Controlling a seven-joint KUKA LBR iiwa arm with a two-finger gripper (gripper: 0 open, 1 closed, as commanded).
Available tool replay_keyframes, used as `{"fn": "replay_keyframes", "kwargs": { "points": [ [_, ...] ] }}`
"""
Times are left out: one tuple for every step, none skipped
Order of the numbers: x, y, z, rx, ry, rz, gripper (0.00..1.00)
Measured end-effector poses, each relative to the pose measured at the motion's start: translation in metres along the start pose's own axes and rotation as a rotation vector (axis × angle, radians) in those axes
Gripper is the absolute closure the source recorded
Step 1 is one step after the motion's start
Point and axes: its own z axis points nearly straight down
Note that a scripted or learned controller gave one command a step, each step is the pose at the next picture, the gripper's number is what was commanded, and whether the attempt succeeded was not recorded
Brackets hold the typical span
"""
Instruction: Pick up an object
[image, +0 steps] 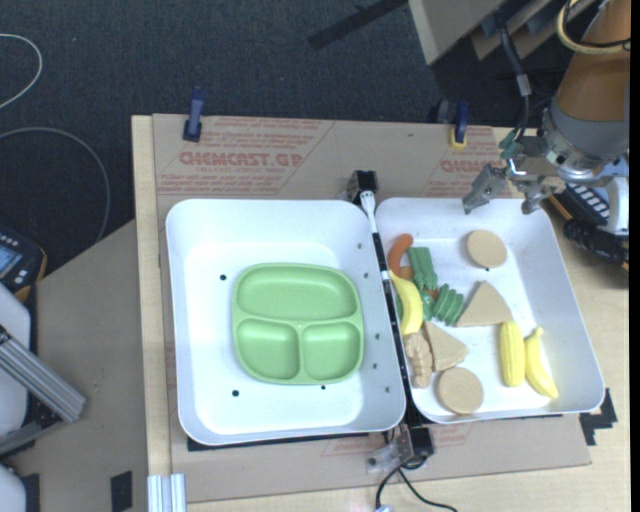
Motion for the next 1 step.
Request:
{"fn": "replay_keyframes", "kwargs": {
  "points": [
    [0.0127,-0.0509,0.1293,0.015,0.004,0.001,0.00]
  ]
}}
